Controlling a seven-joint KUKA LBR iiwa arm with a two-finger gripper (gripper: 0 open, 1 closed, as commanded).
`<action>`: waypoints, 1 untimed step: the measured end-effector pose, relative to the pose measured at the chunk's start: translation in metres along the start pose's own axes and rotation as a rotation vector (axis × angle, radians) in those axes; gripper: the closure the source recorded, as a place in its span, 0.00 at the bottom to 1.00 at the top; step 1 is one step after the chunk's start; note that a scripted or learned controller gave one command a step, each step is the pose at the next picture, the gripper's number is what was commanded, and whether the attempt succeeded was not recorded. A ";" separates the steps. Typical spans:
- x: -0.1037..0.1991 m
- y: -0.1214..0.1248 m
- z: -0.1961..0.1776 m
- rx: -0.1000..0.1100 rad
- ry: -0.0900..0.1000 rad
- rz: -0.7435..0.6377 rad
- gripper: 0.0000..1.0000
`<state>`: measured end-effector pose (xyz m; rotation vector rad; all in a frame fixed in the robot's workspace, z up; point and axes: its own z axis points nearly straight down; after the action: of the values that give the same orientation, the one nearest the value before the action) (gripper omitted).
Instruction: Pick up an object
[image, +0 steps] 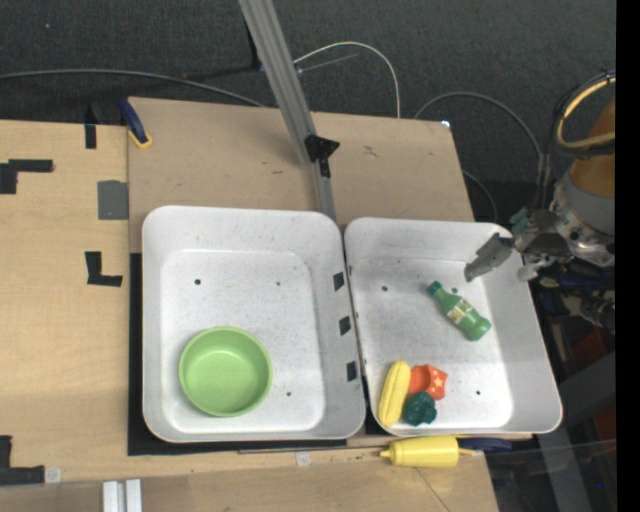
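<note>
Since the bottle (459, 310) lies on its side and at a slant in the right bin (520, 395), I judge a slip to be the main risk: fingers closing across the round body could squeeze it out sideways or roll it toward the bin wall. The gripper (490, 256) sits up and to the right of the bottle, near its cap end, over the bin's upper right part, clear of it. A descent from this spot could also land on the bin rim or miss altogether. How far the jaws are apart I cannot tell; I see nothing between them. Below the bottle, near the bin's front edge, a yellow, orange and green cluster (411, 391) lies packed together, a harder pick.
</note>
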<state>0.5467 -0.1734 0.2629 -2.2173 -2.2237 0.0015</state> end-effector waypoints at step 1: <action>0.000 0.000 0.000 0.000 0.000 0.000 0.00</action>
<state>0.5467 -0.1735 0.2630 -2.2179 -2.2234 0.0012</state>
